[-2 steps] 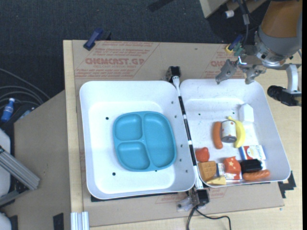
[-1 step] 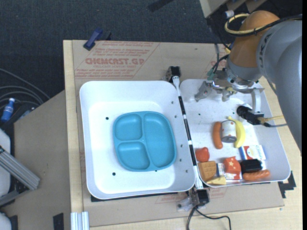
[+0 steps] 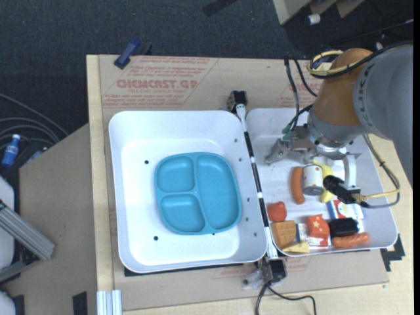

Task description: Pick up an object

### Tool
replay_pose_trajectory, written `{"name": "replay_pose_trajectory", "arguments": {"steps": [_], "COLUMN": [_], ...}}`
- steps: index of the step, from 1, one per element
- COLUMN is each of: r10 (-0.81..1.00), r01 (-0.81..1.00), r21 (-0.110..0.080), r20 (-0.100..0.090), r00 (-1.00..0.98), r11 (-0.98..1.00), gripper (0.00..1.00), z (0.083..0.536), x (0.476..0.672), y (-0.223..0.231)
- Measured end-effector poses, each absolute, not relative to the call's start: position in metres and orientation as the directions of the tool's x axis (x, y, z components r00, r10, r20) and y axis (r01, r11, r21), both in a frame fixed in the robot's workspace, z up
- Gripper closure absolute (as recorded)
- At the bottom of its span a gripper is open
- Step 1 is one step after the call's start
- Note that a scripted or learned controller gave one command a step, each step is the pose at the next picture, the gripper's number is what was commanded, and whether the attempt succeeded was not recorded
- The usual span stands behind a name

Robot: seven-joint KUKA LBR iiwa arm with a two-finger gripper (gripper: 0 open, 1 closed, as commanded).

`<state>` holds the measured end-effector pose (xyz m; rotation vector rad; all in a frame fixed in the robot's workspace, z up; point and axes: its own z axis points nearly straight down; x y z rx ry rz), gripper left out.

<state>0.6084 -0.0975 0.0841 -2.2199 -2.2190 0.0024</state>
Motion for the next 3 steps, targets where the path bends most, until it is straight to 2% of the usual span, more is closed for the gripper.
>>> {"name": "replay_pose_trajectory", "arguments": {"steps": [1,2,3], "r10": [1.000,1.000,1.000], "r01": [1.000,1.000,1.000], "r21": [0.001,-0.003,-0.001], "r20": [0.000,0.001,0.001], "r00": [-0.001,0.001,0.002], "r11": [0.001,-0.001,-0.002], "gripper": [0.00,0.00,1.00], "z": [0.085,0.084,0.095], "x": [0.667,0.595,0.596], "y": [-0.098,-0.091,-0.091]}}
